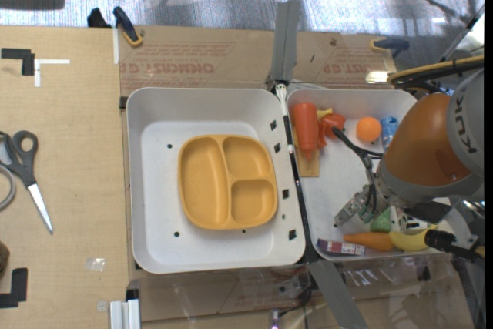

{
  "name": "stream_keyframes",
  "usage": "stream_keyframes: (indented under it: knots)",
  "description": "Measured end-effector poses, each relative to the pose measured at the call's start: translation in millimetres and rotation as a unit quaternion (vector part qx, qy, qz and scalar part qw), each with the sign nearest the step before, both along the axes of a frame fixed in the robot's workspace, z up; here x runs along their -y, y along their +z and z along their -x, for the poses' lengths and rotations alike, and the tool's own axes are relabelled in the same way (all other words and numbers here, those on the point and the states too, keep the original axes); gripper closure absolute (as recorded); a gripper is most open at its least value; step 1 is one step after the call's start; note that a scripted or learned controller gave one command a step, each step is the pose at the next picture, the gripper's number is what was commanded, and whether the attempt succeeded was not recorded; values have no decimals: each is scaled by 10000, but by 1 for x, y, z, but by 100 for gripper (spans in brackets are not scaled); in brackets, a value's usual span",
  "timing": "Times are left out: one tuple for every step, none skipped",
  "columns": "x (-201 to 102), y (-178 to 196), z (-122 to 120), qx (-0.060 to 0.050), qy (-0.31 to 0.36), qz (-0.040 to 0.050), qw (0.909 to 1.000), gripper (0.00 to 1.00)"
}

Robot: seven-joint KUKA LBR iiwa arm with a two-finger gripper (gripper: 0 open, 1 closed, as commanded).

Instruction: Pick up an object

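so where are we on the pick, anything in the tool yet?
Done: the arm has reached into the right bin and the tool is low among the toys there. In hand: nothing visibly held; I can't tell if it has closed. It sits just above the orange carrot and beside a green piece. Left: grip and lift. The yellow divided plate sits in the left bin.
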State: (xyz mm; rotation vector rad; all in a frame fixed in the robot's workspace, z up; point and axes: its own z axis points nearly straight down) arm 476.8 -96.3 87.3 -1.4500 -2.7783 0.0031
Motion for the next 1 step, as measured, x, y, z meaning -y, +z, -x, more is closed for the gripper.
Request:
stream_keyframes:
  knots:
    - [41,1,-18,3,-2496,29,9684,100]
